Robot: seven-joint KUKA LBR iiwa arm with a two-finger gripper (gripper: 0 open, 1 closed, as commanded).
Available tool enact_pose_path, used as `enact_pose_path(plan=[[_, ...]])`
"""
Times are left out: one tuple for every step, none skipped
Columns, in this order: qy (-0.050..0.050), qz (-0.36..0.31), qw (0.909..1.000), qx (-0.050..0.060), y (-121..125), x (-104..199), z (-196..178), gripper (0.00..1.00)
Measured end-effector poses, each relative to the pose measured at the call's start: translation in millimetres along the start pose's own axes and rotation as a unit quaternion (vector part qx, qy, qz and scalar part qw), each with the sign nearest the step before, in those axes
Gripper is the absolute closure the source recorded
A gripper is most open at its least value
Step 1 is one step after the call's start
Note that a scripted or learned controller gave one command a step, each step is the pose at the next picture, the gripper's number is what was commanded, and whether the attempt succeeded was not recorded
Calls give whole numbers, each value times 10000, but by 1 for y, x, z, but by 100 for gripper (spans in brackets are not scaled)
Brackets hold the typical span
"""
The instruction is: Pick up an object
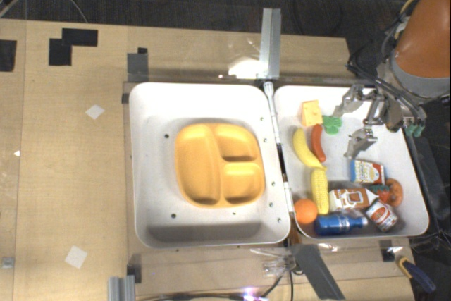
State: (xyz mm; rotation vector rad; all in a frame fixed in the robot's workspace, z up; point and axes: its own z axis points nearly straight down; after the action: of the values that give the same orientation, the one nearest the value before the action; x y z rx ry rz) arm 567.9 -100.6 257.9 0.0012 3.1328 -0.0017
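Observation:
My gripper (354, 123) hangs over the upper middle of the right bin (417, 183), open, with only bare white floor between its fingers. Just to its left lie a yellow cheese wedge (311, 113) and a small green toy (331, 124). A banana (304, 148) and a red sausage (318, 142) lie side by side below those. Under the gripper stands a small juice carton (367, 171). Along the bin's near side sit a corn cob (319, 190), an orange (305, 211), a blue bottle (340, 224), a brown-and-white box (348, 199) and a can (381, 216).
The left bin (151, 151) holds a yellow divided plate (217, 163) in its middle. A metal post (270, 46) rises at the far end of the wall between the bins. The arm's orange band (426, 32) looms over the right bin's far right corner.

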Motion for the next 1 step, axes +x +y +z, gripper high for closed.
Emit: enact_pose_path(plan=[[68,621,9980,-13,-23,-9,126,0]])
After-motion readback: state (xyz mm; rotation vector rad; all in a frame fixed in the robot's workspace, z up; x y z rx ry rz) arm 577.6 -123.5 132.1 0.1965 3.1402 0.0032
